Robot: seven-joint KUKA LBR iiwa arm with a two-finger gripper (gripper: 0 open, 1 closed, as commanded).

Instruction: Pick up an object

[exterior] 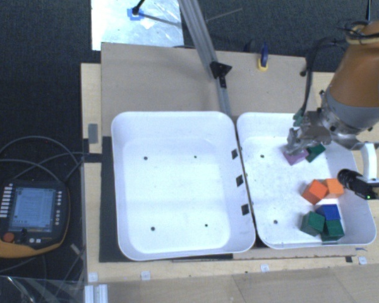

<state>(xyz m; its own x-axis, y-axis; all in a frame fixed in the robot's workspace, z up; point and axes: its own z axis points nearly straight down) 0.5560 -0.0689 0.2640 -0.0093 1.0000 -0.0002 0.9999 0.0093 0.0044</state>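
Green blocks (321,225) crowd right bin's (265,232) corner.

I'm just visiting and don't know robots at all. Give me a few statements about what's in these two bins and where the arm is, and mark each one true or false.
1. All the blocks lie in the right bin. True.
2. The gripper is down over the left bin. False: it is over the right bin, by the purple block and a small green block.
3. Two orange blocks lie next to each other. True.
4. The blue block sits alone at the far end of the bin. False: it sits in the near right corner, against the green blocks.
5. A handheld screen lies to the left of the bins. True.
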